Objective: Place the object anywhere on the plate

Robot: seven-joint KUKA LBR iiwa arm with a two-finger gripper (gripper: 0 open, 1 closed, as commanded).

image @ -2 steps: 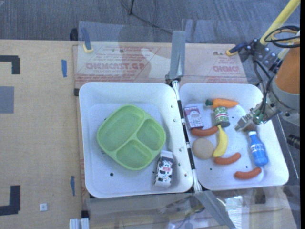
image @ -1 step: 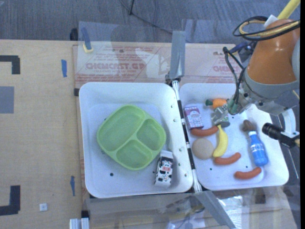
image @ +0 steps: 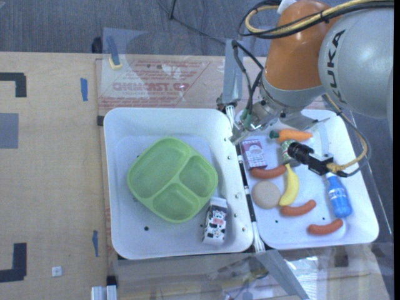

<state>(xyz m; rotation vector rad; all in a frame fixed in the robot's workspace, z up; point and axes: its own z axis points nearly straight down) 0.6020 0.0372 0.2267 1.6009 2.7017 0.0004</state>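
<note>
Green plastic is what I keep my eye on: the divided plate [image: 173, 179] lies flat in the left bin [image: 119, 136], off to the far side of the gripper [image: 248, 119] and well apart from it, with nothing on any of its compartments. A small black-and-white carton [image: 215, 223] lies beside the plate's near corner, touching or almost touching its rim, but on the bin floor, not on the plate.

From this single overhead camera, the gripper sits low at the top of the right bin [image: 369, 230], close to the wall the two bins share. The wrist and orange band cover most of it, so I cannot tell whether it is released or clenched, and I see nothing in it.

Just below the tool lies a dark red packet [image: 254, 154], then a sausage [image: 267, 172], a round biscuit [image: 267, 195] and a banana [image: 290, 185] crowded together. A carrot [image: 292, 135] lies beside the tool; a blue bottle [image: 338, 198] and two more sausages [image: 299, 208] rest farther out.

My judgement: the arm hangs at that corner because the packet is the nearest pick, and the task's object remains among that clutter. Nothing is delivered yet.
</note>
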